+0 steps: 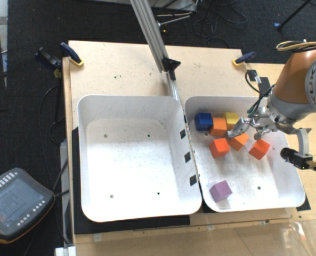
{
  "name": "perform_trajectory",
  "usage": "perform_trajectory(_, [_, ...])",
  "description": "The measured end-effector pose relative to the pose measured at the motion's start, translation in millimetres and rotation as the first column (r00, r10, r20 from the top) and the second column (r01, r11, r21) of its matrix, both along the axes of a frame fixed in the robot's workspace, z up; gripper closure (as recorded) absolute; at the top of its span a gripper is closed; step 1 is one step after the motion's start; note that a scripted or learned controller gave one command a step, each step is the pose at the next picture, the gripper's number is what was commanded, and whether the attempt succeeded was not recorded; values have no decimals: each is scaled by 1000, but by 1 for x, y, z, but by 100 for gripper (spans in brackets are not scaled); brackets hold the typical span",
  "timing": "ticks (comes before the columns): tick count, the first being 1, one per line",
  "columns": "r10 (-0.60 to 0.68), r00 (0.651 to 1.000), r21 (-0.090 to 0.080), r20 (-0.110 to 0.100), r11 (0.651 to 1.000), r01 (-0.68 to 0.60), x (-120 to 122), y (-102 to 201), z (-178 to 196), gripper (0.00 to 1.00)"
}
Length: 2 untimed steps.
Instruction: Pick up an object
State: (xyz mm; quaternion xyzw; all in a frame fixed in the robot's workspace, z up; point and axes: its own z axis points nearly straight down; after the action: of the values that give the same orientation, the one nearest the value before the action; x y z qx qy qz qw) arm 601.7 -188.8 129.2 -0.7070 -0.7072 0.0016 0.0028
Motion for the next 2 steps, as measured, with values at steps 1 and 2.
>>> perform_trajectory(1, [0,1000,-2,7,1000,0,1,1,-35,0])
perform_trajectory(2, [0,1000,-3,9,1000,0,1,1,-23,100])
